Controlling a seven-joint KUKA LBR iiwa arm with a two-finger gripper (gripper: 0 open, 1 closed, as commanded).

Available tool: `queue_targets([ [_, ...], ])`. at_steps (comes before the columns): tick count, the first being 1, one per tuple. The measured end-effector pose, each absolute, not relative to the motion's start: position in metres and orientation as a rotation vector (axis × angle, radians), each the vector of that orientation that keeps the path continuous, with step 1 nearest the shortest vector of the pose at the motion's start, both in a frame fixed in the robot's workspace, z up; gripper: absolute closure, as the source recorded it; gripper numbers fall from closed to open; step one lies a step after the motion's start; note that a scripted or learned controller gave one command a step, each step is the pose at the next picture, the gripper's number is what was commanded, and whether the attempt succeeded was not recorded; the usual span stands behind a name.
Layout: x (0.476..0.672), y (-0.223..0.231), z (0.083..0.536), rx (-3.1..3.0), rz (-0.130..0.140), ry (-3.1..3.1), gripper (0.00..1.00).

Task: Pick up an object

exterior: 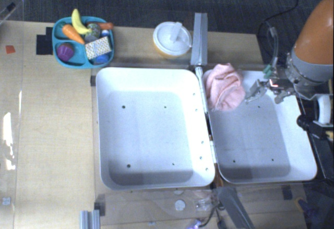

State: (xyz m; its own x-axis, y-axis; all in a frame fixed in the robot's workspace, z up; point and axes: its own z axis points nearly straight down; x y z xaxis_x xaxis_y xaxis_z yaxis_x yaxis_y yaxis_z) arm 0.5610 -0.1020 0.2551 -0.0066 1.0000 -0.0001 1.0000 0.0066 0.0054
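A pink cloth [224, 92] lies bunched in the right bin's [266, 170] top-left corner. The gripper [259, 88] hangs just beside it, fingers spread, holding nothing

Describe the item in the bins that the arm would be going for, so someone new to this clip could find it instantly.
Start at the right-hand bin of the two white ones. In its far left corner, against the divider, lies a crumpled pink cloth. It is the sole soft, coloured thing in either bin, just left of the tool.
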Motion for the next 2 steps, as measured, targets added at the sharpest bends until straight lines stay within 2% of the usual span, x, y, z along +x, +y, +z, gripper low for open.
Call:
queue_targets([
  [1, 0.609, -0.089, 0.109, 2.176, 0.003, 2.264, 0.0],
  [2, 0.662, -0.114, 0.097, 1.916, 0.007, 2.481, 0.0],
])
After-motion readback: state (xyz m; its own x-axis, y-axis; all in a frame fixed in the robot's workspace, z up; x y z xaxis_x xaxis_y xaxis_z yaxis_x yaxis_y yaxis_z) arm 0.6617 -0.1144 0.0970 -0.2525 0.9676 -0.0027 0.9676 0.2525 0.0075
